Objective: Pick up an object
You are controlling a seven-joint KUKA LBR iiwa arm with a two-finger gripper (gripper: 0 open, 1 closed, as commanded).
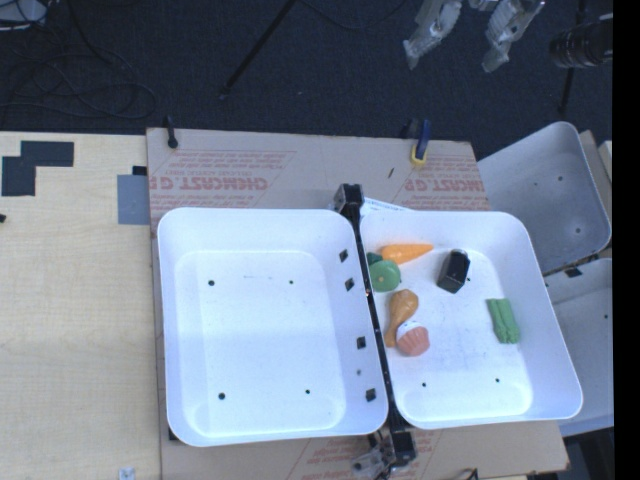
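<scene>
Lying in the right bin (545, 368), five small objects cluster toward its left and upper part. The carrot (407, 252) is orange and tapered, with its long axis nearly level across the view and its tip pointing right. Just below its left end sits a green round piece (383, 273), touching the divider between the bins. The tan gourd-shaped piece (402, 311) runs at a slant, bulb up and narrow neck down-left. Touching its lower end is a small pink piece (413, 341). The black block (453, 270) tilts slightly, long axis roughly upright in the view. The green ridged bar (503, 320) lies well apart to the right, long axis near vertical.

The left bin (180, 268) adjoins on the left. Cardboard (250, 173) under both bins bears red print, upside down, reading "CHEMCAST". The tool (468, 30) hangs high above the worktop (70, 318), its two fingers spread apart and holding nothing.
</scene>
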